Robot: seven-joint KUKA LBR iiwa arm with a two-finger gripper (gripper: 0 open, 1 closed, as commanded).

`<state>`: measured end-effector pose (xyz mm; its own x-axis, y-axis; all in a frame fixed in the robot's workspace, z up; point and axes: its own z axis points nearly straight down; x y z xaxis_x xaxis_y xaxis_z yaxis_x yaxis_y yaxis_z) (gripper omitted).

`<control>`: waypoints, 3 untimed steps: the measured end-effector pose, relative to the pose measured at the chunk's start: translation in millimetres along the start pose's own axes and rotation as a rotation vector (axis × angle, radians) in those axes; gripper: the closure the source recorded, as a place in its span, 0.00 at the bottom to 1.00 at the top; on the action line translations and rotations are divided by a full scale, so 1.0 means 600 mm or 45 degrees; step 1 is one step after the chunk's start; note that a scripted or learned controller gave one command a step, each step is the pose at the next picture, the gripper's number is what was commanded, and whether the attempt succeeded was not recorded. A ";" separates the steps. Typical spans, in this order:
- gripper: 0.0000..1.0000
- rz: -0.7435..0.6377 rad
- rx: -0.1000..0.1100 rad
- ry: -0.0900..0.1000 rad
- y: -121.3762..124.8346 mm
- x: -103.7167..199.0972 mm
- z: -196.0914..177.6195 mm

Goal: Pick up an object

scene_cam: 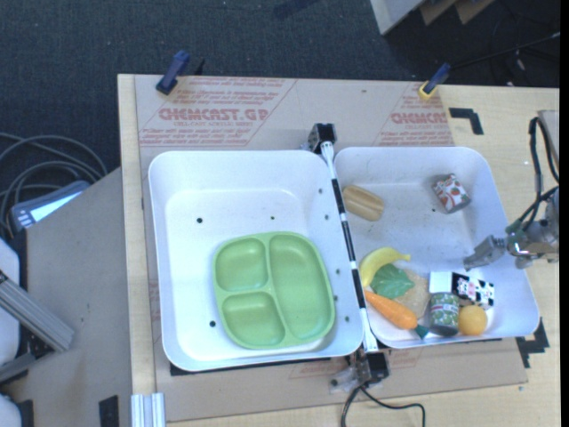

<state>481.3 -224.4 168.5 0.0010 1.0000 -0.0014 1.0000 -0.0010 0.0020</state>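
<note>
Tool point(487, 252) poised low at the right bin's point(498, 178) right wall, finger state impossible to tell, with the black-and-white carton point(463, 286) just beside it toward the tabletop's near edge, orange ball point(474, 320), can point(444, 310), carrot point(391, 310) and banana point(383, 261) clustered along the bin's near wall.

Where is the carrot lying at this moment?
The carrot lies in the right bin, near its front left corner, just below the green leaf piece and the banana.
</note>
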 end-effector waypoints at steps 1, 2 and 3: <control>0.00 -0.003 0.000 0.002 0.060 0.163 -0.101; 0.00 0.000 0.005 0.001 0.053 0.025 -0.025; 0.00 -0.002 -0.001 0.000 0.163 0.030 -0.040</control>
<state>578.8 -206.4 192.8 -0.0007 1.0000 -0.0013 1.0000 0.0007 0.0026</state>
